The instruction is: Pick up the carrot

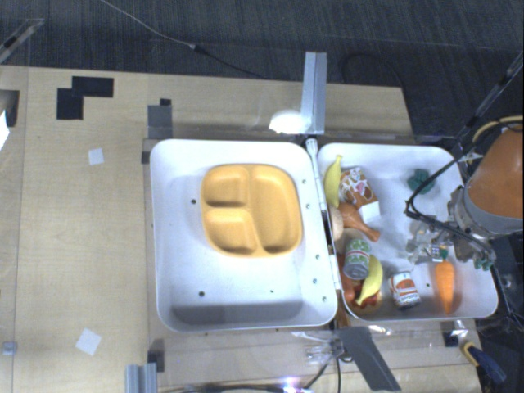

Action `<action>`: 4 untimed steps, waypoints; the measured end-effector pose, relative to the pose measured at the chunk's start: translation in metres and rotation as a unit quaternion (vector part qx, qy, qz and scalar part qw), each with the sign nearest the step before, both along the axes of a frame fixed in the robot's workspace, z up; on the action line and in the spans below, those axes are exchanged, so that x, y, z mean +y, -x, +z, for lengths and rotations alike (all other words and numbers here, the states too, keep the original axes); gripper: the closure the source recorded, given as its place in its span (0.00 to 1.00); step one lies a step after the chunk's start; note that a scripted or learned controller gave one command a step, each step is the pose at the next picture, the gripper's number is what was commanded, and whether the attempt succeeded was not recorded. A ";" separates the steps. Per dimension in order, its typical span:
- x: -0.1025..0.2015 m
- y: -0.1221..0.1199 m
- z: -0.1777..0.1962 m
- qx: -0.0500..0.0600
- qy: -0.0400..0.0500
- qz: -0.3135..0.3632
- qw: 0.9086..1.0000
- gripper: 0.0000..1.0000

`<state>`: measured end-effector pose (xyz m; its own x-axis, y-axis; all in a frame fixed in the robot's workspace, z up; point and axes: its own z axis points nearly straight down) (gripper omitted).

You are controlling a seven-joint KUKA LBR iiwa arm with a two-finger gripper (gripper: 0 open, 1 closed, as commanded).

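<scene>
One carrot (pixel 444 287), just below my pincer (pixel 431 248).
Its long axis runs toward the bin's near wall; whether my pincer is open, I cannot tell.

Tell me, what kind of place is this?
Probably a robotics lab bench: a robot arm reaches over two white bins, one holding a yellow divided plate, the other toy food such as a carrot.

The carrot (pixel 444 287) lies in the right bin (pixel 483 305), near its front right corner, just below the gripper (pixel 432 248). A yellow divided plate (pixel 250 209) sits in the left bin (pixel 176 244).
</scene>
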<state>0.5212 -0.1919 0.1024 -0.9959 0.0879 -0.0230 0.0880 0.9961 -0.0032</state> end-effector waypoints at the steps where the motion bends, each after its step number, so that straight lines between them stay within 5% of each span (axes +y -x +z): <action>1: -0.005 0.025 0.041 0.006 -0.002 -0.036 0.999 1.00; 2: 0.010 0.032 0.001 0.008 -0.002 0.020 1.000 1.00; 3: 0.045 0.031 0.086 0.005 0.001 0.141 0.990 1.00; 4: 0.024 0.009 0.004 0.010 0.000 0.218 0.976 1.00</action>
